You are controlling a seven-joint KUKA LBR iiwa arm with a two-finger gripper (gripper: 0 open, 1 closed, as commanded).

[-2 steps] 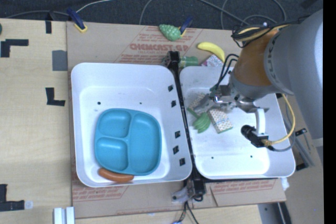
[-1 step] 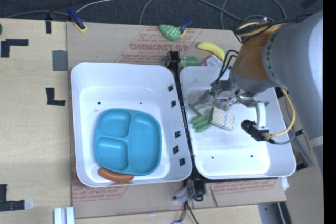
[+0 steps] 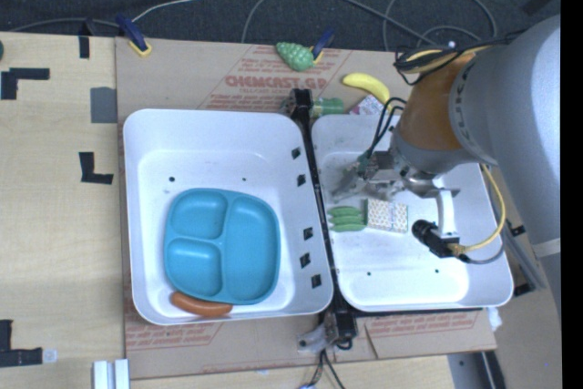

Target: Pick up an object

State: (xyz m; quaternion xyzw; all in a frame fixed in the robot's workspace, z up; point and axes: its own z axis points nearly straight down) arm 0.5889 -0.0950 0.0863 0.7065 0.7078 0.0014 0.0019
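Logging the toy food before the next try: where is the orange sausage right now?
The orange sausage lies in the left bin, at its near edge, against the front rim of the blue divided plate.

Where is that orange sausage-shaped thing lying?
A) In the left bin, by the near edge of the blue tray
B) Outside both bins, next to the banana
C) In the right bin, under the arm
A: the orange sausage lies in the left bin, against the blue divided tray.
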